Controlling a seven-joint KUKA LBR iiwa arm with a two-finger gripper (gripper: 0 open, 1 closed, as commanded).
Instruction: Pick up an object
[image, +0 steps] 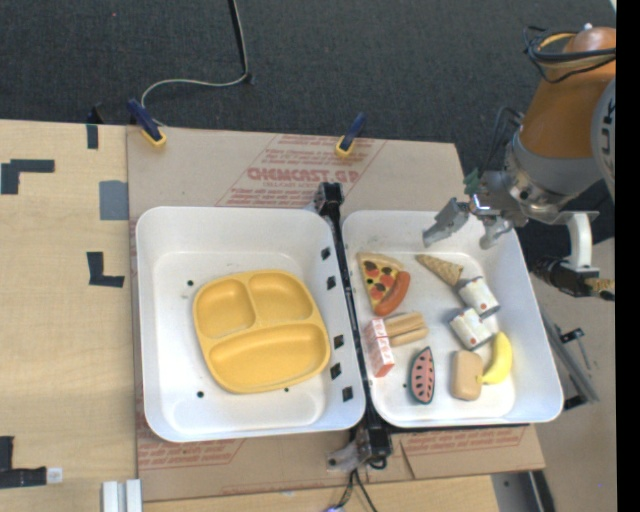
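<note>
Overlapping the right bin's (540, 330) far rim, the claw (467, 228), its upper arm cropped.

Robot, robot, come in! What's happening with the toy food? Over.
Two-finger gripper open, holding nothing, above right white bin's far edge. Tan wedge-shaped toy nearest below. Nothing blocking.

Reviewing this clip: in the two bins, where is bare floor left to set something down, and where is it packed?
Left bin: bare white margin all around the yellow divided plate, widest along its far edge. Right bin: crowded from the pizza slice to the watermelon slice and banana; bare strip along the far edge, where the pincer hovers.
</note>
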